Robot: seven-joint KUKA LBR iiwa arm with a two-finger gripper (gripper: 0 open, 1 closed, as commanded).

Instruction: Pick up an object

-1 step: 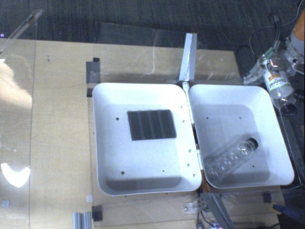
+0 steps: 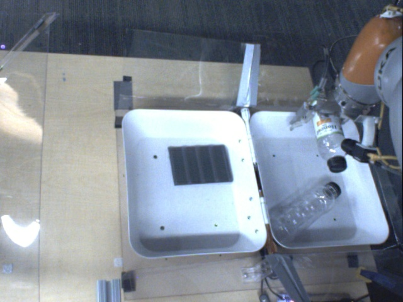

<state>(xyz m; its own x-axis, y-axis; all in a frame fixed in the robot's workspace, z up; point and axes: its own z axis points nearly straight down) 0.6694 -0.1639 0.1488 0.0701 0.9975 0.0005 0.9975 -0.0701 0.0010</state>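
I see a small bottle [image 2: 329,138] hanging cap-down at the tool [image 2: 327,115] over the right bin [image 2: 277,143]; can't tell the grip. Another clear bottle [image 2: 305,209] lies below, slanted, cap up-right.

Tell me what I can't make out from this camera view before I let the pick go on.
- Gripper: the wrist housing covers its fingers, so open or shut is unclear.
- Small bottle with a black cap: whether it is gripped or just lying under the wrist is hidden.
- Clear bottle in the right bin: transparent, outline blurs into the white floor.
- Arm: cut off by the right edge.
- Dark ridged pad in the left bin: too coarse to identify.
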